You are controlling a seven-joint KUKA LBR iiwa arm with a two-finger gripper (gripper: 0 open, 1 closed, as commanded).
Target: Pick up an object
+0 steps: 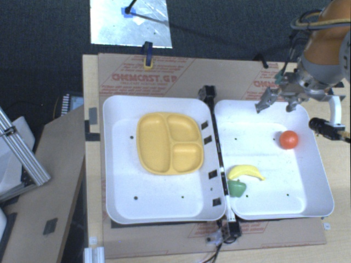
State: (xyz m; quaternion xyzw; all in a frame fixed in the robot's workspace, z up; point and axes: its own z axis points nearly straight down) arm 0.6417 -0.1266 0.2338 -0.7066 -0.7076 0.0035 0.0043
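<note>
In the right bin [307,201] lie three toy foods. An orange-red tomato [288,139] sits near the bin's right side. A yellow banana [245,172] rests by the left wall, with a green pepper [237,188] just below it. My gripper [278,103] hangs over the bin's far edge, above and to the left of the tomato. Its two fingers stand spread apart with nothing between them.
The left bin [118,201] holds a yellow divided plate [169,143]. A black clip strip [215,147] runs between the bins. A yellow clamp [148,56] sits on the cardboard behind them. A metal frame [22,152] stands at the far left.
</note>
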